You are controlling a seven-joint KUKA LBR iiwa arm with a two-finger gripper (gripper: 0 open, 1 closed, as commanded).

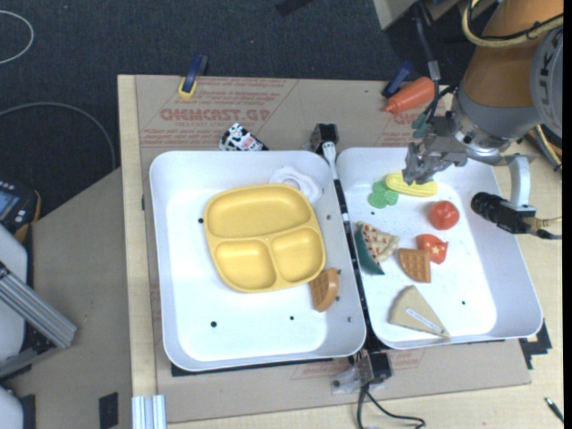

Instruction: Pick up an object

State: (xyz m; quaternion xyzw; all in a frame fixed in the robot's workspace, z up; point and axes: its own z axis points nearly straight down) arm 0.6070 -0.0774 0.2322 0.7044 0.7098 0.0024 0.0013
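The gripper (420,172) hangs low over the right bin (500,266), right at the yellow toy (413,187) beside a tomato (442,214); its grip I cannot tell.

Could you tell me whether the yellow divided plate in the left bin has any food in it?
Empty: the plate shows three bare yellow compartments. The nearest food, a brown piece, lies beside its rim on the bin floor.

We record a dark grey carpeted floor (98,25) around the bench; a tan cardboard sheet (223,105) printed in red letters covering the bench top; a thin white cable (22,38) looping over the carpet; even overhead light.
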